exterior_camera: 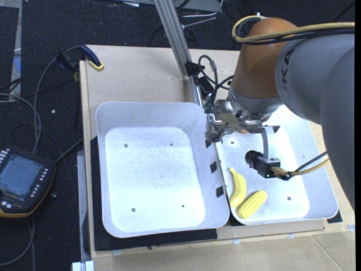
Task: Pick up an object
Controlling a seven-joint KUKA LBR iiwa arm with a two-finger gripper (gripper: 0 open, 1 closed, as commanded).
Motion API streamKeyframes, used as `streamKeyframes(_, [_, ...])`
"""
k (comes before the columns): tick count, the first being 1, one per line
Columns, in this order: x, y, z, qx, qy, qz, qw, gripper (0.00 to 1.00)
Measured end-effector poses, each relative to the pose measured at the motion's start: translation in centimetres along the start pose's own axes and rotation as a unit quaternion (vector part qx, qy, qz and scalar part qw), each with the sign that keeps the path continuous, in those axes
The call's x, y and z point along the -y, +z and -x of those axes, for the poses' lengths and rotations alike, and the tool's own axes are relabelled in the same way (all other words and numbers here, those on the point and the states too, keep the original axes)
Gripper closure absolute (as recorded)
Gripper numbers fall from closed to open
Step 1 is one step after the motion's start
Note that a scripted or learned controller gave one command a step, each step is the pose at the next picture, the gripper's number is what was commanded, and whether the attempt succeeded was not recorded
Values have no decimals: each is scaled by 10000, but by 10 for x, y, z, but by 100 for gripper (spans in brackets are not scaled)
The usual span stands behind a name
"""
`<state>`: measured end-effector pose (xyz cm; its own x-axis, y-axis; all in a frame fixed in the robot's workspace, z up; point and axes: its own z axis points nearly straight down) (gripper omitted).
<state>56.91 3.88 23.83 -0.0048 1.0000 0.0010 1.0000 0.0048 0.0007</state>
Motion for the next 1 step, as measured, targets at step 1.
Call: streamKeyframes(1, [-6,6,-44,2,7,-9,10000,100])
